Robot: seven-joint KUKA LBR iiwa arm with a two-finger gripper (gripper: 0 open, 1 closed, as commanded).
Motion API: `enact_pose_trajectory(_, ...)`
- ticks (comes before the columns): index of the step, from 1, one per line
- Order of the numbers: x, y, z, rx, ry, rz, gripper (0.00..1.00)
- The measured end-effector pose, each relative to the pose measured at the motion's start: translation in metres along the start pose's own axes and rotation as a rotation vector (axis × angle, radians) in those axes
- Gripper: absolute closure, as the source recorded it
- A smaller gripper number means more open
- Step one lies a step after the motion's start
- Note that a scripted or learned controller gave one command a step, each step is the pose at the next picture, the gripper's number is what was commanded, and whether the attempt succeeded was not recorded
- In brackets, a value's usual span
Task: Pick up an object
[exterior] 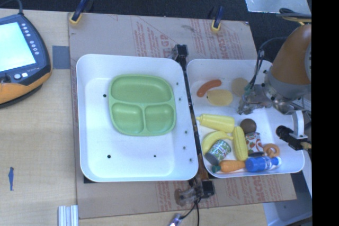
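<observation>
My gripper (246, 105) hangs over the upper right part of the right bin (197, 69), just right of a pale yellow round piece (220, 97) and below a tan round piece (239, 84). Nothing shows in its grasp. A red sausage (208, 87) lies at the bin's upper left. Below the gripper sit a brown ball (248, 125), a yellow corn cob (216, 122), a banana (211, 139), a second cob (239, 143), a small tin (219, 151), a carrot (232, 166) and a blue bottle (261, 164).
The left bin (90, 129) holds a green divided plate (142, 104). A red-labelled can (254, 143) and a small ring-shaped pastry (271, 150) lie near the right bin's lower right. A teach pendant (18, 58) rests on the bench at far left.
</observation>
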State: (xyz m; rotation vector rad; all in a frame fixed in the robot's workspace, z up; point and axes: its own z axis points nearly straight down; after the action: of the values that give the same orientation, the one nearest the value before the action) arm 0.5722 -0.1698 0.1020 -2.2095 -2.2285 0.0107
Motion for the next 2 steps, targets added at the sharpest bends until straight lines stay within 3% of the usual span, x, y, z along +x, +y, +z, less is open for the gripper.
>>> enact_pose_trajectory(1, 0.000, 0.000, 0.000, 0.000, 0.000, 0.000, 0.00)
enact_pose_trajectory(2, 0.046, -0.075, 0.011, -0.002, 0.003, 0.004, 0.00)
